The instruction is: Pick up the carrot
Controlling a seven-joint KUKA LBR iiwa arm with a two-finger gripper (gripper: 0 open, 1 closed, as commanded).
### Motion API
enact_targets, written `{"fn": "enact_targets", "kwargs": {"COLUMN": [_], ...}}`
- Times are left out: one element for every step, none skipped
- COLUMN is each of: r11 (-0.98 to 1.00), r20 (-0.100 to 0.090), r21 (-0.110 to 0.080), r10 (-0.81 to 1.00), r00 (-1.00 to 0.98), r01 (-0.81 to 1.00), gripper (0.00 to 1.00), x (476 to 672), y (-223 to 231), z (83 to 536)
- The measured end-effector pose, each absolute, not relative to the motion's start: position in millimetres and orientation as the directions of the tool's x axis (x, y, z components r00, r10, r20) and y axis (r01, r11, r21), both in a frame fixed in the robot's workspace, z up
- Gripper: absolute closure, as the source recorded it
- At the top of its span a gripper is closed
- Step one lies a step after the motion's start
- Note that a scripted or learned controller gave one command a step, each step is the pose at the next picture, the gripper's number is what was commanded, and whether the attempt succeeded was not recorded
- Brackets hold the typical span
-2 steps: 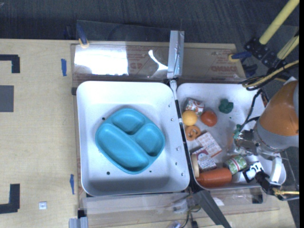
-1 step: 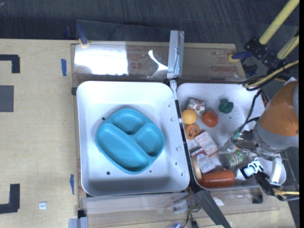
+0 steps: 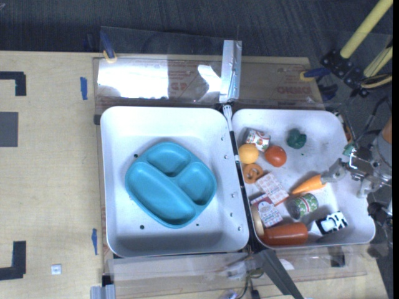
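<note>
1. Biggest first: the table (image 3: 43,167) carries two shallow white bins side by side; the left bin (image 3: 124,129) holds just a blue divided tray (image 3: 171,182) sitting near its middle, and my read is that this side is the tidy drop-off zone, kept free of clutter

2. Over to the right bin (image 3: 324,123), and it's busy; all the small items are heaped here, likely so the arm reaching in from the right has everything within range

3. The claw (image 3: 355,167) is at the bin's right rim, just beside the carrot's leafy end; it's a blur of grey metal and I cannot tell how it stands, and nothing is visibly gripped in it; its spot there looks like a lineup on the target

4. A brown sausage (image 3: 285,233) lies along the bin's near edge, with a green-labelled can (image 3: 303,205) just above it, tipped on its side

5. Now the carrot (image 3: 307,184); it lies flat on the bin floor in the right half, between the can below and a tomato (image 3: 275,157) up-left; long axis runs at a slant, pointed tip toward lower left, pale stalk end toward upper right, rising to the claw

6. That slant matters, I'd judge; a grip across the narrow width should suit it better than one along its length

7. Smallest: a green piece (image 3: 297,139) sits apart near the top
</note>
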State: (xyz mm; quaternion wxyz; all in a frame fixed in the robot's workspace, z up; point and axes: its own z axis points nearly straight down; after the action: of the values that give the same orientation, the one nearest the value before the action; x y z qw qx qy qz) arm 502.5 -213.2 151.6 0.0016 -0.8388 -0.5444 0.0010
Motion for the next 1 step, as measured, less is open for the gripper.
{"fn": "enact_targets", "kwargs": {"r11": [-0.260], "r20": [0.001], "r21": [0.001], "r10": [0.965], "r00": [0.260], "r01": [0.965], "gripper": [0.00], "x": [510.9], "y": [-201.9], "z": [126.1]}}
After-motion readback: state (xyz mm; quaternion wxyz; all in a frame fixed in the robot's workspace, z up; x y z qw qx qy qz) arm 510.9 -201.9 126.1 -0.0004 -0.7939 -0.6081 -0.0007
